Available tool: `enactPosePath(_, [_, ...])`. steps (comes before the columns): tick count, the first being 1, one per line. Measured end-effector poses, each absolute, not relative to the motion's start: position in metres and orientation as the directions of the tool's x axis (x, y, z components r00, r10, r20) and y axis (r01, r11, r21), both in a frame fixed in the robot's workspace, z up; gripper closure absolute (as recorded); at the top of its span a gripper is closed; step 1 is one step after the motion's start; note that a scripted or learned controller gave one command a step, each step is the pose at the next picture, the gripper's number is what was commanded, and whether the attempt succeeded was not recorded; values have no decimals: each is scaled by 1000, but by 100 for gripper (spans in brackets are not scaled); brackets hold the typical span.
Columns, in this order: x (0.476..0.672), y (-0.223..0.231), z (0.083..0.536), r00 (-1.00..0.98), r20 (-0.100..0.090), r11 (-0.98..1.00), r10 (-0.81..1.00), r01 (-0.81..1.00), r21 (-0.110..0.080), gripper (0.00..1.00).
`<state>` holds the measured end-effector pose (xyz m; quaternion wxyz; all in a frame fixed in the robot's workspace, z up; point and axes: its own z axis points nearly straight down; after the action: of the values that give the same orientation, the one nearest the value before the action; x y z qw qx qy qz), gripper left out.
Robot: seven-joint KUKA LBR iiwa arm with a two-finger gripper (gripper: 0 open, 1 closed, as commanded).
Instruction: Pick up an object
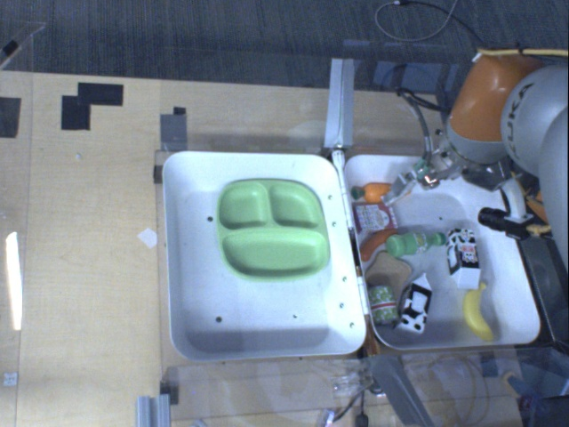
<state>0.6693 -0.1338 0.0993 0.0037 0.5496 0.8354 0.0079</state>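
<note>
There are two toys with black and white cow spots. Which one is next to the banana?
The cow-spotted toy farther right, standing just above the banana. The other spotted toy sits lower, left of the banana, by the bin's front wall.

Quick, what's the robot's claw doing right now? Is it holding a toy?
Gripper: at the back of the right bin, above the toys; whether it is open or shut cannot be told, and no toy is visibly held.
</note>
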Motion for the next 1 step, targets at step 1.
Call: enactPosePath(1, [670, -133, 108, -401, 2, 401, 916, 916, 16, 100])
